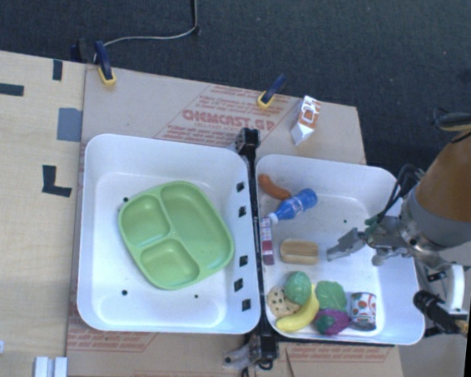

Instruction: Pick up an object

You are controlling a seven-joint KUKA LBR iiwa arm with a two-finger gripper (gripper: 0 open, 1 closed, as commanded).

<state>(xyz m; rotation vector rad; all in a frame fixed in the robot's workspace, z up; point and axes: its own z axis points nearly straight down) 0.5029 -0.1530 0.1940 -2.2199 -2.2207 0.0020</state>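
Note:
The right bin [337, 173] holds several small items. An orange sausage [273, 187] and a blue bottle [294, 205] lie at its upper left, and a tan block [299, 251] sits in the middle. Along the front edge are a green ball [298, 285], a yellow banana [299, 316], a green lump [330, 296], a purple piece [332, 321] and a red-and-white can [363, 308]. My gripper [364, 251] hangs over the right half of this bin, to the right of the tan block and above the can. It is open with nothing between its fingers.
In the left bin [99, 211] lies a green divided plate [176, 233]. A black divider [249, 218] runs between the bins. A small white-and-orange carton [306, 120] stands on the cardboard behind the right bin. The arm's grey and orange body [457, 190] looms over the bin's right edge.

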